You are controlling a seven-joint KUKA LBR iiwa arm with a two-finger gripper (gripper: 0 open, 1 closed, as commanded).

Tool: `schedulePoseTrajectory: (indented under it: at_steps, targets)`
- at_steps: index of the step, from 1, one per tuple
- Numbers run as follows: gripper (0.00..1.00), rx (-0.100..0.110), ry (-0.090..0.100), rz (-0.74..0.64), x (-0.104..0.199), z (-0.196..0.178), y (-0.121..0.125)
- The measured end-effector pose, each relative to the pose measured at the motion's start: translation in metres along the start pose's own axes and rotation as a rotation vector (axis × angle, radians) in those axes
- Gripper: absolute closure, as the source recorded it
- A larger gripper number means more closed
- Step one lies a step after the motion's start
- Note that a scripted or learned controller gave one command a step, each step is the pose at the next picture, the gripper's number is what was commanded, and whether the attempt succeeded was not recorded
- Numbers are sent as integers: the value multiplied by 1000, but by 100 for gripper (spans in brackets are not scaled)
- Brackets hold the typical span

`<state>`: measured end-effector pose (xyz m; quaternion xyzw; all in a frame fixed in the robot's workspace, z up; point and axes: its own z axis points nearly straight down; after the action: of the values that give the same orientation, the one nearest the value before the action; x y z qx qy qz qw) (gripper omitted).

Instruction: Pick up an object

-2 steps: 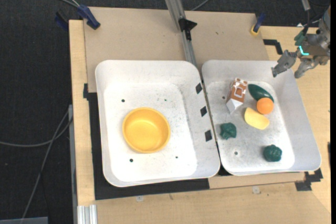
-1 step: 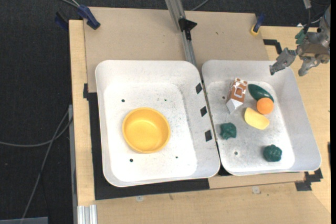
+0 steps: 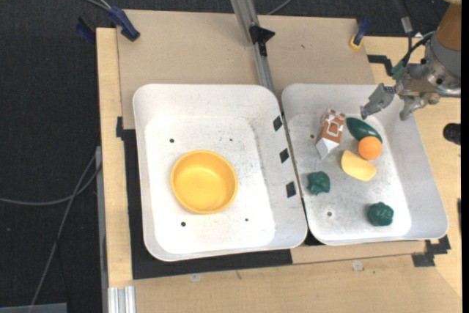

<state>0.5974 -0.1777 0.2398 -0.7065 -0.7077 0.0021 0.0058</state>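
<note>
We see the gripper [image 3: 393,103] spread wide and holding nothing above the right bin [image 3: 434,190], near the small orange-and-white carton [image 3: 331,133] whose printing we cannot read, beside an orange ball [image 3: 370,148]

Camera view: your gripper [image 3: 392,103] hung open over the right bin's [image 3: 432,194] far edge; a yellow bowl [image 3: 204,181] occupied the left bin [image 3: 157,121].

We see our grey arm [image 3: 447,55] with a black cable, ending in a gripper [image 3: 391,105] of two metallic grey fingers.
</note>
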Motion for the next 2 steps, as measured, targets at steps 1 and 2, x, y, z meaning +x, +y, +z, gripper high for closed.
schedulePoseTrajectory:
  at_steps: [1,2]
  targets:
    - [0,3,1,1,5,63,3]
    - [0,-3,-1,4,-2,120,9]
